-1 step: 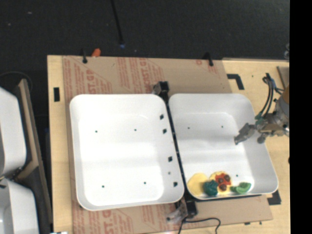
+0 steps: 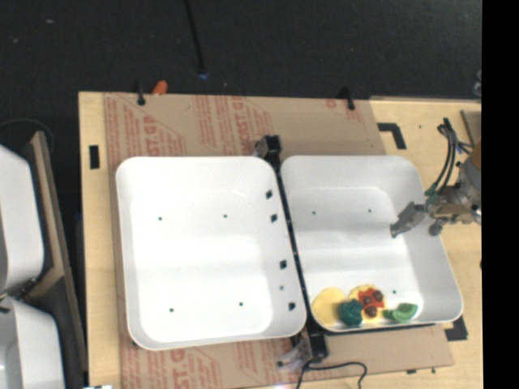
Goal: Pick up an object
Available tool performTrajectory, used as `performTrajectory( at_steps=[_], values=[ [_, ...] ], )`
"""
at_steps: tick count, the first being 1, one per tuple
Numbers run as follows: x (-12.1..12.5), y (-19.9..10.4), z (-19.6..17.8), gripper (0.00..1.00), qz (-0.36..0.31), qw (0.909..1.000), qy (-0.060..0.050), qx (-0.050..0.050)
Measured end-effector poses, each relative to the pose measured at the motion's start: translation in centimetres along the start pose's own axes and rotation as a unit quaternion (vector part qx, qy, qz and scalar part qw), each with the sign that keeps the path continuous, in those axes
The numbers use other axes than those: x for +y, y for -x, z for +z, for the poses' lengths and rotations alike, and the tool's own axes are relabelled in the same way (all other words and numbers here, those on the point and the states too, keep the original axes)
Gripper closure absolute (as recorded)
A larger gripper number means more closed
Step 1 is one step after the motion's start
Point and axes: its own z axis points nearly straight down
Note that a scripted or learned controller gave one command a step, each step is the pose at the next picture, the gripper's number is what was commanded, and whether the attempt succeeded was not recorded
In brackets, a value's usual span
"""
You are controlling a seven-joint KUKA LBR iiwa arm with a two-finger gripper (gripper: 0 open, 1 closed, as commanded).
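Observation:
Several small objects lie together at the front edge of the right bin (image 2: 349, 193): a pale yellow piece (image 2: 328, 304), a teal lump (image 2: 350, 314), a red piece with dark spots (image 2: 371, 297) and a green piece (image 2: 402, 312). My gripper (image 2: 418, 225) hangs over the right side of that bin, well behind the objects. It is open, and between its two fingers I see just the white bin floor. One grey finger (image 2: 403, 220) points left and down.
The left bin (image 2: 203, 250) sits beside the right one, with a dark divider strip (image 2: 284, 241) between them. Both rest on a cardboard sheet (image 2: 211, 128) on the bench. Cables (image 2: 448, 148) hang at the arm's wrist on the right.

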Motion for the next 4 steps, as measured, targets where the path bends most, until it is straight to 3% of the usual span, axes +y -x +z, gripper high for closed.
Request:
performTrajectory(
  at_steps=[2, 3, 4],
  values=[
    [-0.1, -0.3, 10.4, 0.0, 0.0, 1.0, -0.003, 0.001],
    [-0.1, -0.3, 11.1, 0.0, 0.0, 1.0, 0.0, 0.0],
    [-0.1, -0.2, 10.0, 1.0, 0.0, 1.0, 0.001, 0.0]
  ],
)
